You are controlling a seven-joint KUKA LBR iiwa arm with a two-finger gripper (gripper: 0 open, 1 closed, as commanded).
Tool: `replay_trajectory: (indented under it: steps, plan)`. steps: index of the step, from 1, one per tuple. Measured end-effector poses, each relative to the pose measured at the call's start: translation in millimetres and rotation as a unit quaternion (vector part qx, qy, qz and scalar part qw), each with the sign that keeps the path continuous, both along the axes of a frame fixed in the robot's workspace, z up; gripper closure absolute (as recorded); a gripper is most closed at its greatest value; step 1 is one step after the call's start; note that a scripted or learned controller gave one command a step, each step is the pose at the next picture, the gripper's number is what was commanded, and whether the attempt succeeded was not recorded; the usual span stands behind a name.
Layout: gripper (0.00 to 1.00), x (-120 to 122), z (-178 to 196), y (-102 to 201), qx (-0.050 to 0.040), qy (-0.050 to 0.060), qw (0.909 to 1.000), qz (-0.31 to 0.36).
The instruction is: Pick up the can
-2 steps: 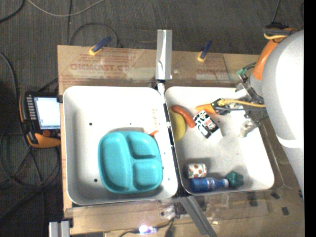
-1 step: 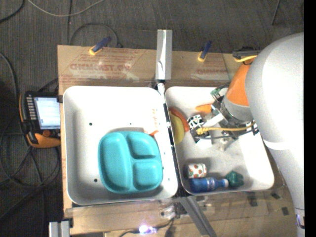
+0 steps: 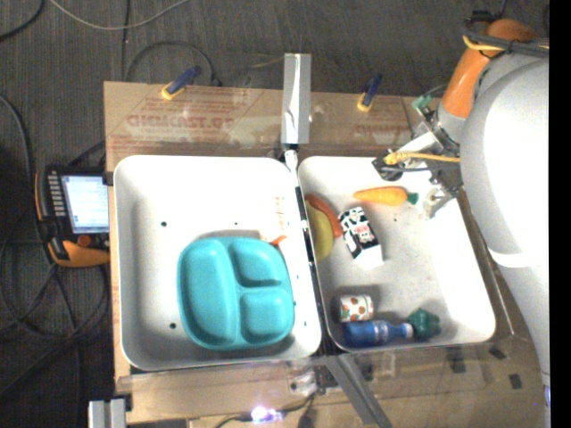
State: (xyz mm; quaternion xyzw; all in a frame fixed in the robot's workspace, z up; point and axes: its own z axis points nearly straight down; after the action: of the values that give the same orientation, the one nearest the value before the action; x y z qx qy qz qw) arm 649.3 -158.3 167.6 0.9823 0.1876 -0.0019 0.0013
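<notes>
The can (image 3: 355,308) is small and white with red spots, lying on its side near the front of the right bin (image 3: 446,266). It rests just above a blue bottle (image 3: 375,332) with a green cap. My gripper (image 3: 434,194) hangs over the bin's far right corner, beside the leafy end of a carrot (image 3: 382,196). It is well away from the can, with nothing seen in it. The arm's grey body covers the bin's right edge.
A cow-patterned carton (image 3: 360,233) lies mid-bin, and a yellow and orange fruit shape (image 3: 319,226) leans on the divider wall. The left bin (image 3: 143,194) holds a teal divided plate (image 3: 236,291). A tablet (image 3: 82,205) sits left of the bench.
</notes>
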Motion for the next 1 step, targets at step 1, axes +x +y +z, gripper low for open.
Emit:
replay_trajectory:
  steps: [1]
  plan:
    - [0.0,-8.9,-78.6,61.8,-0.0005,-0.004,0.9994,0.033]
